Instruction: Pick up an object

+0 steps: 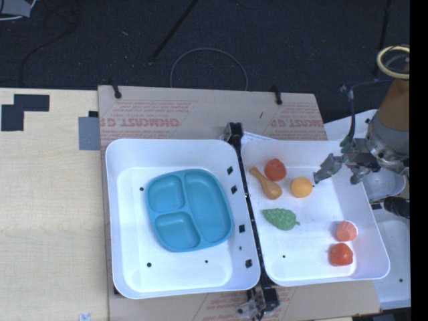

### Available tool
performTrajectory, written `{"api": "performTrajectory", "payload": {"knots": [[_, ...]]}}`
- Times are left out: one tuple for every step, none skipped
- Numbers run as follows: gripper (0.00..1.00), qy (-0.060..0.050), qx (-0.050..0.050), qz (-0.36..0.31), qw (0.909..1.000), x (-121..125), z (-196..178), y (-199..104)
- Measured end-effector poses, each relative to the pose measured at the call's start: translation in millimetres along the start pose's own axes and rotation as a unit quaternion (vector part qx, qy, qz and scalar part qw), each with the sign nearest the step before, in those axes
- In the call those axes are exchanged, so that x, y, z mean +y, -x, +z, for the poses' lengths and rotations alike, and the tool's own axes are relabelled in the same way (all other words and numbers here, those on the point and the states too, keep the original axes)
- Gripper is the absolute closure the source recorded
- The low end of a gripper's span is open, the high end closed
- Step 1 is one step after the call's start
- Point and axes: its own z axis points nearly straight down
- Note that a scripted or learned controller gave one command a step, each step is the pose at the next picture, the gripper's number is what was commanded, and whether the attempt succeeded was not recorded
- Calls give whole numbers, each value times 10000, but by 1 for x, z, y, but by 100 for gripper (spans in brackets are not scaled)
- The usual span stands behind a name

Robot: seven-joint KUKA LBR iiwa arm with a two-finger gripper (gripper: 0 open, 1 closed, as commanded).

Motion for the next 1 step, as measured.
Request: {"api": "performTrajectory", "payload": {"knots": [[0,55,-10,-7,10000,2,-6,0]]}}
